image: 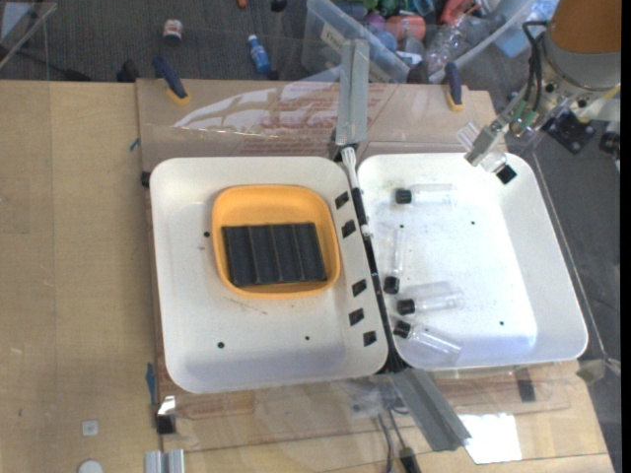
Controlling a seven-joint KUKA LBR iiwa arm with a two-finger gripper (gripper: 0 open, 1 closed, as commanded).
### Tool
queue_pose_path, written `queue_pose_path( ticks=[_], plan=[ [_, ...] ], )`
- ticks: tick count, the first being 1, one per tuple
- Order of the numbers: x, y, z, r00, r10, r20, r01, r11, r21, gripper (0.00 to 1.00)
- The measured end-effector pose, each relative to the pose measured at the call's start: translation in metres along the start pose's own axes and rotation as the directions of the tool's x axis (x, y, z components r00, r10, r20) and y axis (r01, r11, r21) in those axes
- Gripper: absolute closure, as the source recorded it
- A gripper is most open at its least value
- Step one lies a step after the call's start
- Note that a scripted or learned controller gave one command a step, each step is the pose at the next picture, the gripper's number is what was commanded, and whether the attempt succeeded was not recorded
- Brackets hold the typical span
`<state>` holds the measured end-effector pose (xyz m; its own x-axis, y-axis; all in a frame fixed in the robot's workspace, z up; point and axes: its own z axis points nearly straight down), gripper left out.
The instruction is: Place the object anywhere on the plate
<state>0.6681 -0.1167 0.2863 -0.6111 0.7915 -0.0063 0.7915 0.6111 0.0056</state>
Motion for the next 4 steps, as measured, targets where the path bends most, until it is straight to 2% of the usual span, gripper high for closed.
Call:
queue_pose_path(
  ticks=[1,2,3,4],
  plan=[
    [-0.021,-0.017,-0.073,0.999,0.051,0.000,-0.051,0.999,0.001,1.00],
    [-0.069,-0.053,-0.127,0.963,-0.268,0.004,0.268,0.963,0.000,1.00],
    [-0.080,-0.071,-0.152,0.856,-0.517,0.004,0.517,0.856,0.000,1.00],
    [-0.079,-0.068,-0.152,0.734,-0.679,0.004,0.679,0.734,0.000,1.00]
  ],
)
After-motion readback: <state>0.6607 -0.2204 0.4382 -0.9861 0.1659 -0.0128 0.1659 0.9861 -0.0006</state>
